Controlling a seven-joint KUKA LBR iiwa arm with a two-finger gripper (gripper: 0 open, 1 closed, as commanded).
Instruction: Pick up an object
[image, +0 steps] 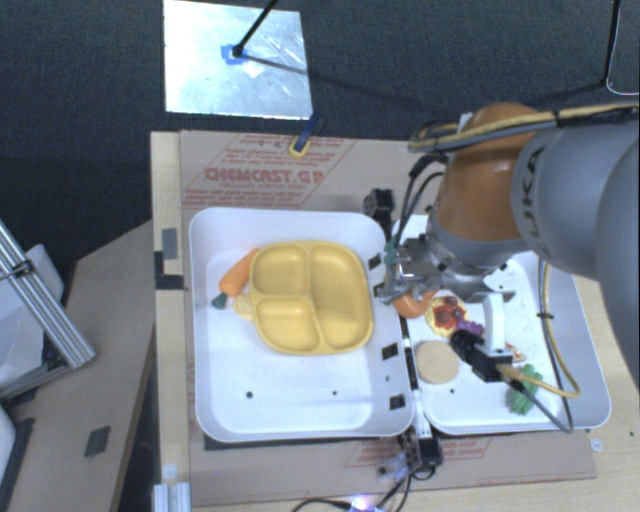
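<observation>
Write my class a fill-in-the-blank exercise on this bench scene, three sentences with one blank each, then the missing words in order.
1. The yellow divided plate lies in the ____ bin of the camera view.
2. Against that plate's left edge lies a toy ____, orange with a green tip.
3. The round tan cookie lies in the ____ bin, under the arm.

Missing words: left; carrot; right
</observation>
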